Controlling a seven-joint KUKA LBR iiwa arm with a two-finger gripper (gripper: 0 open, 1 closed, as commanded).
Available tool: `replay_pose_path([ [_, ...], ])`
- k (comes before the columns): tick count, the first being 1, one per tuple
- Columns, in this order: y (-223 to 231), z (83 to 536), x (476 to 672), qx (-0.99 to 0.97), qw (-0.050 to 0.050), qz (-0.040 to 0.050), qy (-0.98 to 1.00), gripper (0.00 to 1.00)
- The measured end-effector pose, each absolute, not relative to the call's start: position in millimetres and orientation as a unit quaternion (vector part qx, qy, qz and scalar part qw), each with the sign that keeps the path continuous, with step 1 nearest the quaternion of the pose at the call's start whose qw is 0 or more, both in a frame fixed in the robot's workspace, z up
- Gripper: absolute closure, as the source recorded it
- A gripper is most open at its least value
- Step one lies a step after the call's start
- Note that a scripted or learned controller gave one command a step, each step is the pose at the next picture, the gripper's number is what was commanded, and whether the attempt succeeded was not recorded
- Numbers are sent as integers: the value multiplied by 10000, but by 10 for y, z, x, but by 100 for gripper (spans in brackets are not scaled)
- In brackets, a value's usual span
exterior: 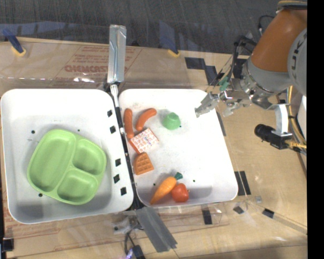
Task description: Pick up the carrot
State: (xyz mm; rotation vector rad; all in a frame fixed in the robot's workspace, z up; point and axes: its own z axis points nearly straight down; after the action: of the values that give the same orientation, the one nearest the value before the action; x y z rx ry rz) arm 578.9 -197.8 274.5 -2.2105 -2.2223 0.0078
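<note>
The carrot (164, 190) lies in the right bin (216, 161) near its front edge, tilted, its green top touching a red tomato (180, 193) just beside it. Further back sit a waffle (142, 164), a small printed packet (144, 140), two sausages (136, 120) and a green pepper (171, 121). The tool (203, 109) hangs over the bin's far right corner — well apart from the carrot — holding nothing; how far it is open I cannot tell. A green divided plate (66, 166) rests in the left bin (16, 112).
</note>
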Motion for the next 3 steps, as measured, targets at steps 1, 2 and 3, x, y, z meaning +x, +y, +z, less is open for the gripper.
replay_pose_path([
  [1, -1331, 1462, 5338, -6862, 50, 37, -7273, 0],
  [2, -1341, 1077, 4808, -5524, 48, 17, -8336, 0],
  [3, -1324, 902, 4754, -5883, 31, 9, -8086, 0],
])
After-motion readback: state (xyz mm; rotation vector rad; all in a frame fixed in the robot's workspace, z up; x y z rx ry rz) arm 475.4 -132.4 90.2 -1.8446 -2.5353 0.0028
